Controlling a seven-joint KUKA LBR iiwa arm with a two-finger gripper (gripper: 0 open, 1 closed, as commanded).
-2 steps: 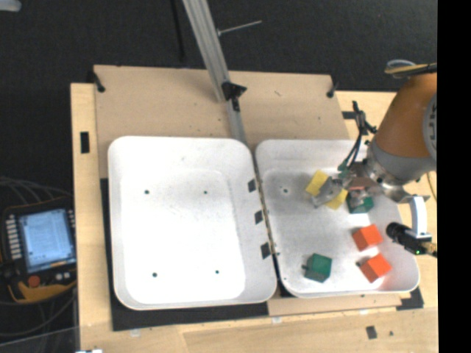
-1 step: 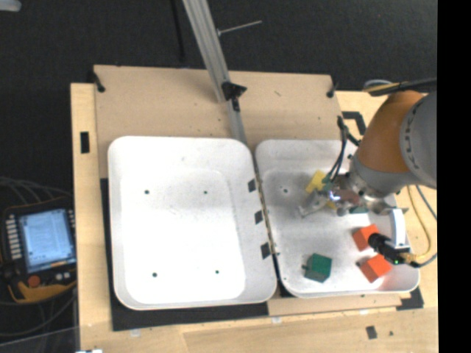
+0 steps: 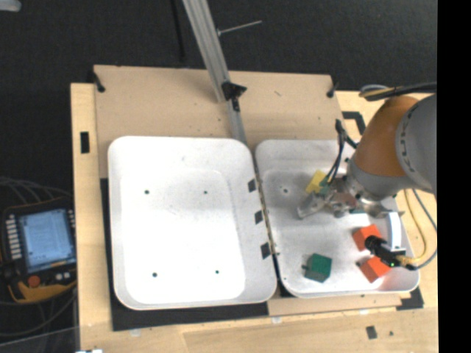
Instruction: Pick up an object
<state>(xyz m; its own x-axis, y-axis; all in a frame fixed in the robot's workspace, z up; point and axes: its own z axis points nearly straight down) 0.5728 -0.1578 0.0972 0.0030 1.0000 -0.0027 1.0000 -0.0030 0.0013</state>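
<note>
**Small yellow block near the arm's tip**

The small yellow plastic block (image 3: 317, 182) lies in the right white bin (image 3: 294, 160), right of centre, beside the gripper (image 3: 313, 206). It looks light, rigid, slick; pinch its flat sides. Finger state: cannot tell.

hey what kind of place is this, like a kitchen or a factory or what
Most likely a robotics lab or test cell: a robot arm reaches over two white bins on a wooden bench, a few small blocks lie in one, and a handheld control pendant sits alongside.
</note>
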